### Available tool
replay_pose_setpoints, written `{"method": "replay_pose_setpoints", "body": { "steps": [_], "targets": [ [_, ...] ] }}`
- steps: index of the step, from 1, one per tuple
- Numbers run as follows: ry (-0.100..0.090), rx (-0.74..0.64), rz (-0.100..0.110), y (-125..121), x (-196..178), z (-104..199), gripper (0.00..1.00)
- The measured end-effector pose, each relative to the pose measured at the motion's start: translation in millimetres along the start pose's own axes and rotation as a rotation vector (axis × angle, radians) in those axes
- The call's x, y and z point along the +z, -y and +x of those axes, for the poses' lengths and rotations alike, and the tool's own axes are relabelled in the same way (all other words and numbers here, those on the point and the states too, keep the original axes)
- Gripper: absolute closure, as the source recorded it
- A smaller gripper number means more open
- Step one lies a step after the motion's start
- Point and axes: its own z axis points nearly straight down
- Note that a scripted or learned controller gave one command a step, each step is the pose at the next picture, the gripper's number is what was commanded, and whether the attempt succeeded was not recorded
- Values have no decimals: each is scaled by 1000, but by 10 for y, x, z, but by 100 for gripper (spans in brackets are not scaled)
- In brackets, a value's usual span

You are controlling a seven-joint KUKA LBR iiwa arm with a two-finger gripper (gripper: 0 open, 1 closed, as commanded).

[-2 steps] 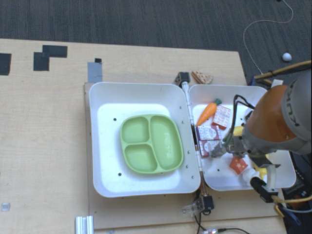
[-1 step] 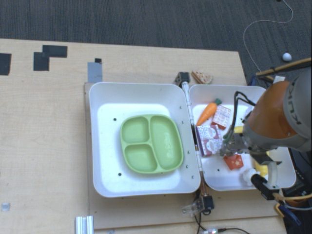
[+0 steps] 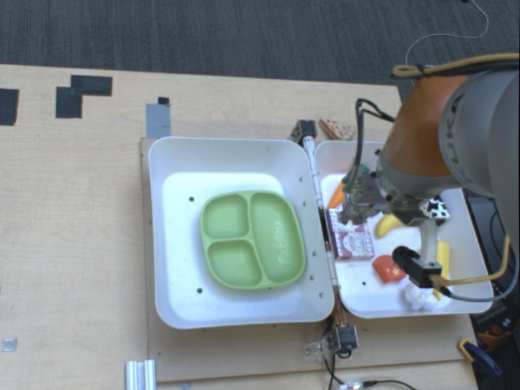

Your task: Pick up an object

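My gripper (image 3: 354,210) hangs low over the left part of the right bin (image 3: 357,301), with the grey arm and its orange band above it. Directly below it lies a pink and white packet (image 3: 354,243). An orange piece (image 3: 334,194) sticks out to the gripper's left, and a yellow banana-like piece (image 3: 388,224) lies to its right. The arm hides what sits under the wrist. I see nothing held between the fingers.
Also in the right bin are a red piece (image 3: 387,271), a white crumpled thing (image 3: 420,300), a yellow block (image 3: 443,257) and a black and white checkered thing (image 3: 439,210). The left bin (image 3: 175,218) holds a green divided plate (image 3: 252,240).
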Motion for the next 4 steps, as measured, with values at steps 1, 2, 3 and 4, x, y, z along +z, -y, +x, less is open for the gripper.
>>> {"method": "replay_pose_setpoints", "body": {
  "steps": [1,2,3,4],
  "targets": [
    [1,-6,-2,-9,-103,-2,100],
    [1,-6,-2,-8,-102,-3,0],
    [1,-6,-2,-8,-102,-3,0],
    [3,3,3,473,458,-684,0]
  ]
}}
